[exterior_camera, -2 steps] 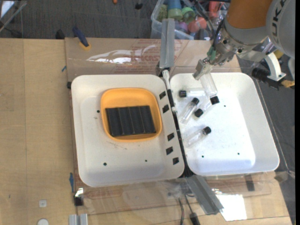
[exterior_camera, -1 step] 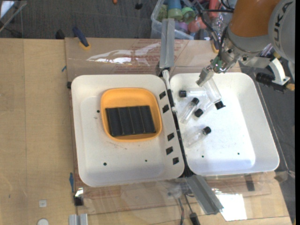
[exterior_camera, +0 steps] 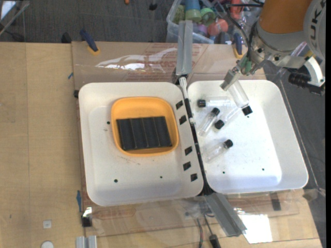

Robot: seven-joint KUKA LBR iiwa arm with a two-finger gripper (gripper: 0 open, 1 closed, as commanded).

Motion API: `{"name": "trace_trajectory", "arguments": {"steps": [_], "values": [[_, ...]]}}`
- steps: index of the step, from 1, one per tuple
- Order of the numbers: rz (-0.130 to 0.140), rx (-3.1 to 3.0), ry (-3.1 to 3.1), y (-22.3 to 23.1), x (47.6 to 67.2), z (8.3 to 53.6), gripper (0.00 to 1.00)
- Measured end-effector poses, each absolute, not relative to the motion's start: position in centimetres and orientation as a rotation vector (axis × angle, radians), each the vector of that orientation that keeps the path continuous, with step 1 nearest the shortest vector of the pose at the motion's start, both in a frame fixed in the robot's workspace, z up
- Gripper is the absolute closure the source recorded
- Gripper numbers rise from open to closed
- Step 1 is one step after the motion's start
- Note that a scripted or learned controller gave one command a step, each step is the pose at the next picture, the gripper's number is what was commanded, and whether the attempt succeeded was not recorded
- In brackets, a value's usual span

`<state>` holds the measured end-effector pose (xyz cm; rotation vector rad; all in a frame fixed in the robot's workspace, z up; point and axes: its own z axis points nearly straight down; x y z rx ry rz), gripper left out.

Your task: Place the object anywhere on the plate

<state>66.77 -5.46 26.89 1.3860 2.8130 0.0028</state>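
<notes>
An orange plate (exterior_camera: 120,109) lies in the left bin (exterior_camera: 98,180), and a black ridged block (exterior_camera: 144,133) rests on it. Several clear vials with black caps lie scattered in the right bin (exterior_camera: 269,159), among them one near the divider (exterior_camera: 211,103) and one lower down (exterior_camera: 217,149). My gripper (exterior_camera: 231,81) hangs over the right bin's back left part. A clear vial (exterior_camera: 240,98) slants down from just below its tip, black cap at the lower end. Whether that vial is held or lying on the bin floor is unclear.
A grey divider rail (exterior_camera: 184,61) runs between the bins, with black clips (exterior_camera: 188,150) along the seam. A clear box of coloured items (exterior_camera: 207,9) stands behind the bins. Wooden bench surface (exterior_camera: 36,138) extends to the left.
</notes>
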Motion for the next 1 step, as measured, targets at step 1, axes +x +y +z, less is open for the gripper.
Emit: {"name": "trace_trajectory", "arguments": {"steps": [1], "values": [[0.003,1.275,2.864,-7.17,66.62,27.96,1.0]]}}
